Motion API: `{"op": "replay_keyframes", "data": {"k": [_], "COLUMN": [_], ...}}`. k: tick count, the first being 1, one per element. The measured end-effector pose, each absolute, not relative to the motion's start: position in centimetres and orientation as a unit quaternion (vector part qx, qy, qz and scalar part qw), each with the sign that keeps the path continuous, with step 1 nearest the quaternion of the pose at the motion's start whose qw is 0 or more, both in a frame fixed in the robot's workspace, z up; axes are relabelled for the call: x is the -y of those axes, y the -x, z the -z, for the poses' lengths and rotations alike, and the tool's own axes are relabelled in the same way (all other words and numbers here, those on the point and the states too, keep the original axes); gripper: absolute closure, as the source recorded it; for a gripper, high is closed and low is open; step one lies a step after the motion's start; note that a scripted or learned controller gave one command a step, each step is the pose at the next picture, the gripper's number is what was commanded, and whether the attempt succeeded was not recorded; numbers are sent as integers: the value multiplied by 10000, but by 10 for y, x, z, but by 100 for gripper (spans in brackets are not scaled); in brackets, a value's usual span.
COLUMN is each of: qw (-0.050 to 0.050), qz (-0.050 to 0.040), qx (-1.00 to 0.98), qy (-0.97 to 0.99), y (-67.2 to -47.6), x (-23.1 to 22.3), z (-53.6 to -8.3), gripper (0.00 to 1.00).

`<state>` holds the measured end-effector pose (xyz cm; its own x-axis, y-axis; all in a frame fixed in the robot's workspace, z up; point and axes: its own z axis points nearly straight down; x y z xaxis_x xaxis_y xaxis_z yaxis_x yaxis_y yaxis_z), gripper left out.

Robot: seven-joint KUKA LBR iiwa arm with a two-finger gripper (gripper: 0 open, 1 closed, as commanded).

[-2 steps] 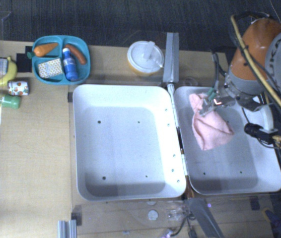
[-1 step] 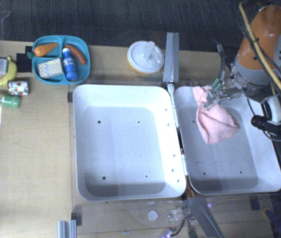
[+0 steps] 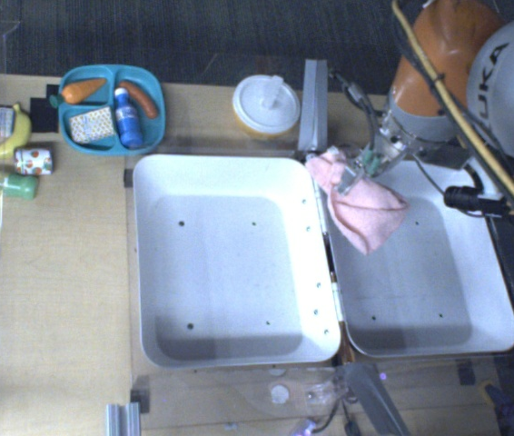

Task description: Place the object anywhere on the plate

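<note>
We see the gripper (image 3: 359, 173) pinching the soft, light pink cloth (image 3: 366, 212), which droops below it; hold bunched folds.

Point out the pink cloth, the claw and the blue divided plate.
Pink crumpled cloth (image 3: 370, 218): camera view, middle of its folds.
Claw (image 3: 359, 173): camera view, between its fingertips.
Blue divided plastic plate (image 3: 154, 89): camera view, right rim.

A single fixed camera hangs above the pale wooden worktop (image 3: 48, 289) and looks down at a slant, far enough off to take in both shallow white plastic bins, the left one (image 3: 230, 262) and the right one (image 3: 439, 271), side by side. Dark floor runs along the top of the view beyond the worktop's far edge, and the grey-and-orange arm (image 3: 457, 53) enters from the right.
</note>
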<state>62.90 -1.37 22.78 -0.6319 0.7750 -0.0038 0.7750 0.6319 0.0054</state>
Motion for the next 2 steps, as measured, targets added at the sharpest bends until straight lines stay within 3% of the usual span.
{"op": "replay_keyframes", "data": {"k": [2], "qw": [43], "qz": [-18], "qx": [-9991], "qy": [-423], "y": [-649], "x": [-87], "z": [-225], "gripper": [100]}}
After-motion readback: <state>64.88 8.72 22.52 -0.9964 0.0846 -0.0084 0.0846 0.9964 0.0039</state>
